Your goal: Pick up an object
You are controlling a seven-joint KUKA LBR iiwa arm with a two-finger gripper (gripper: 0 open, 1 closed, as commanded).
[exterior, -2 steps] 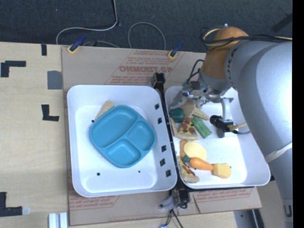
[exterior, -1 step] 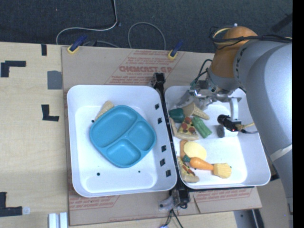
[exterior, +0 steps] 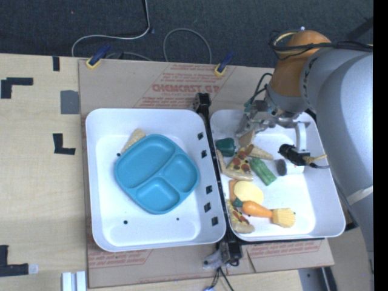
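Observation:
My gripper (exterior: 245,133) reaches down into the back left part of the right bin (exterior: 324,199). Just below it lie a dark teal piece (exterior: 225,144), a pizza slice (exterior: 240,163) and a tan cone-shaped piece (exterior: 262,153). A green pickle-like piece (exterior: 264,172) lies to the right of the pizza slice. Nearer the front sit a pale yellow round piece (exterior: 249,191), an orange carrot (exterior: 257,210), a tan corn-like piece (exterior: 284,217) and a bread-coloured piece (exterior: 242,224).
The left bin (exterior: 100,180) holds a blue divided plate (exterior: 157,173) with a tan piece (exterior: 134,140) poking out from under its back left edge. A black divider (exterior: 209,162) runs between the bins. The grey arm (exterior: 345,114) covers the right bin's far right side.

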